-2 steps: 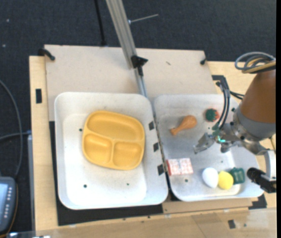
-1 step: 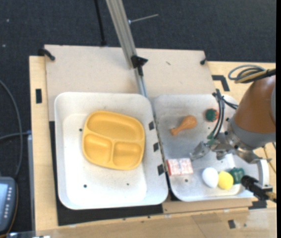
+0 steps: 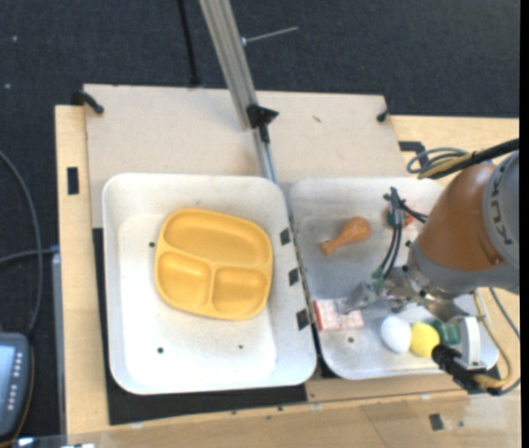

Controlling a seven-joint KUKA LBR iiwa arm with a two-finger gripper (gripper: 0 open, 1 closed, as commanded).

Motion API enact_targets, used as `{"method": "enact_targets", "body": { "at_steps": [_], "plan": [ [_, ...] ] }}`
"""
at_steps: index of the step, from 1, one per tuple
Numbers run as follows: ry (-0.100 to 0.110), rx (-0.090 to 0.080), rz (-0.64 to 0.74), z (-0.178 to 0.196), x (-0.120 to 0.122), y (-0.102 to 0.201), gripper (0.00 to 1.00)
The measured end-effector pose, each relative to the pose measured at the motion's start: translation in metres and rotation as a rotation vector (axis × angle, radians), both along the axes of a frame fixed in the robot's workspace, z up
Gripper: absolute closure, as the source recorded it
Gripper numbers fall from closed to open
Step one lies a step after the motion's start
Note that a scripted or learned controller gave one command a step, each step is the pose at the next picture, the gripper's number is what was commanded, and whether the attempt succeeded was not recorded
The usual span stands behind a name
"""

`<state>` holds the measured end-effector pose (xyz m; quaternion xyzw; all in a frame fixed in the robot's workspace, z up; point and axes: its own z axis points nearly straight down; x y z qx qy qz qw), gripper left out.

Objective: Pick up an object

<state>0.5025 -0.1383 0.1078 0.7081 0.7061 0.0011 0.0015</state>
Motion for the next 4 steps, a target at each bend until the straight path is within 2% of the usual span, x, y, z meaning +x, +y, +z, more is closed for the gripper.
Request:
{"method": "enact_targets", "body": {
  "at_steps": [1,2,3,4],
  "plan": [
    [0.000,0.003,0.001,-0.003,0.002,0.000,0.00],
    [-0.007,0.001,-0.004,0.009,0.004,-0.002,1.00],
    [-0.005,-0.003,0.006,0.073,0.007,-0.006,1.00],
    [-0.004,-0.002,0.005,0.118,0.006,-0.012,1.00]
  ]
}}
